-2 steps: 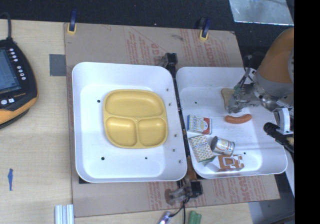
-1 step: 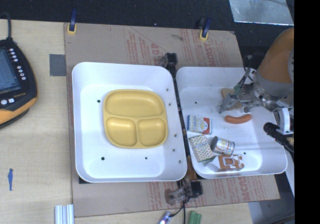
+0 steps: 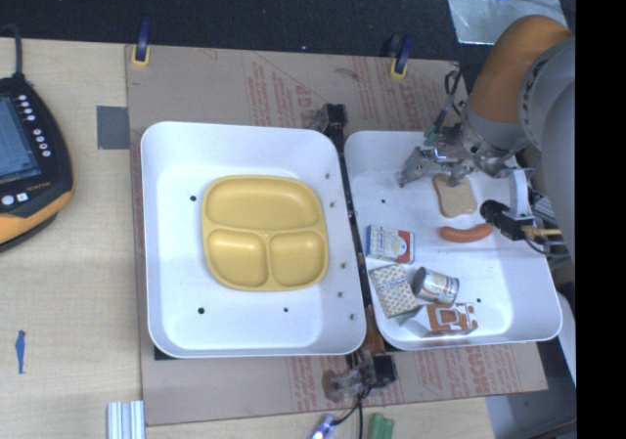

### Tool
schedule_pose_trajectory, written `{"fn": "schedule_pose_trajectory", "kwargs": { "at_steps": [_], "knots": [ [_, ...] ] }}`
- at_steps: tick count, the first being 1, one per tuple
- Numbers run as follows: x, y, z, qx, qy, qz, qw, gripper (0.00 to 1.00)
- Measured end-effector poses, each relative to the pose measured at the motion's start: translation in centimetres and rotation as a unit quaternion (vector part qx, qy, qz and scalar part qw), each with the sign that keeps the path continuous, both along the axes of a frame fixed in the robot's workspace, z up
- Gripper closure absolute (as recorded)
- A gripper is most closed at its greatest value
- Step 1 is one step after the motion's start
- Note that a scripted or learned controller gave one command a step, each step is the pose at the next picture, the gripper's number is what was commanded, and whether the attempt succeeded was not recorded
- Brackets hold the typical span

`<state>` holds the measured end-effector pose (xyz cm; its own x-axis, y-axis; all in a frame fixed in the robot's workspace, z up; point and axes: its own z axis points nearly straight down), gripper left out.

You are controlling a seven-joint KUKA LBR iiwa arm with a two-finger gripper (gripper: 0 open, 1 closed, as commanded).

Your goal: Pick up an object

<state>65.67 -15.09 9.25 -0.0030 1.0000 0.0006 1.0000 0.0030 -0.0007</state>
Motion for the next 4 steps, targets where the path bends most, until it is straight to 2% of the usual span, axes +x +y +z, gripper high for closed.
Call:
{"fn": "schedule_pose_trajectory", "kwargs": {
  "at_steps": [1,2,3,4],
  "knots": [
    [-4.3,-1.4,4.3,0.0001,0.001,-0.001,1.0000,0.00],
    [0.0,-3.5,0.0,-0.0002,0.000,0.000,1.0000,0.00],
    [-4.4,-2.2,0.0,-0.0011,0.001,0.000,1.0000,0.00],
    [0.0,-6.1,6.9,-0.0004,0.000,0.000,1.0000,0.00]
  ]
}}
